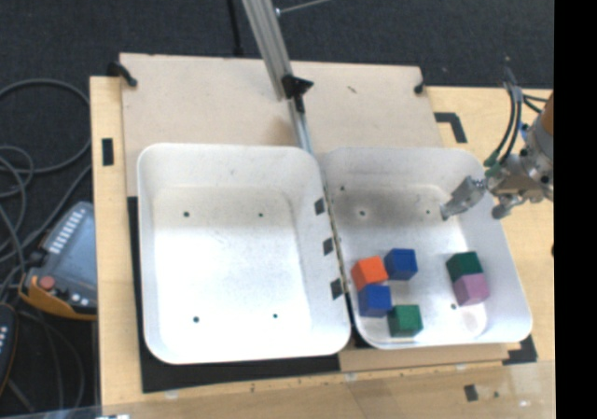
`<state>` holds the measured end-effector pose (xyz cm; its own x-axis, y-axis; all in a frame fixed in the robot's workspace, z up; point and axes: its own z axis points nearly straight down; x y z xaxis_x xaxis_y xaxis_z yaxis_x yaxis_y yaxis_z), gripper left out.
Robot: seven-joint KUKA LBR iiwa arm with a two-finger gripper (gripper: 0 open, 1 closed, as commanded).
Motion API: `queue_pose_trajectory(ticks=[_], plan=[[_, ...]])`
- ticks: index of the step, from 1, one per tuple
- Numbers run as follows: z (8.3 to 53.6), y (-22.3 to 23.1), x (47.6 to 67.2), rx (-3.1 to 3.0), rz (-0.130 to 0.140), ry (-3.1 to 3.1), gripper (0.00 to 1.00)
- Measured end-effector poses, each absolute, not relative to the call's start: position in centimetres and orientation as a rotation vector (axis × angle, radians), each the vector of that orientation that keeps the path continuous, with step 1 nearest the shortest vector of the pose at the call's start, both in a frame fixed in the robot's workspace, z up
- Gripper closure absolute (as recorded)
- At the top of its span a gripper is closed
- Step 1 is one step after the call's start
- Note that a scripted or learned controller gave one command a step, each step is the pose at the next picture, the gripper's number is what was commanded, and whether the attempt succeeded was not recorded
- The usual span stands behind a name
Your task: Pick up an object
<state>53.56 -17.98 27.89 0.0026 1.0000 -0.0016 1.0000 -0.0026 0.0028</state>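
— Tabletop (233, 100) layout?
— Two white bins. Left bin (154, 174) bare; right bin (504, 249) holds orange (370, 271), two blue (401, 263), two green (464, 265) and purple (472, 288) blocks.
— Your jaws?
— My jaws (476, 198) hover parted above the right bin's far side, gripping nothing.

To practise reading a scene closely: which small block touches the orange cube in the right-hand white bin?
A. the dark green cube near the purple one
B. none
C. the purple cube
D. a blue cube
D: the small orange cube sits against a blue cube in the right-hand shallow white bin.
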Motion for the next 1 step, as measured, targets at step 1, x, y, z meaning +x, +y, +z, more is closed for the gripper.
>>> queue_pose_trajectory(ticks=[1], plan=[[14.07, -17.84, 56.49, 2.224, -0.005, 2.224, 0.0]])
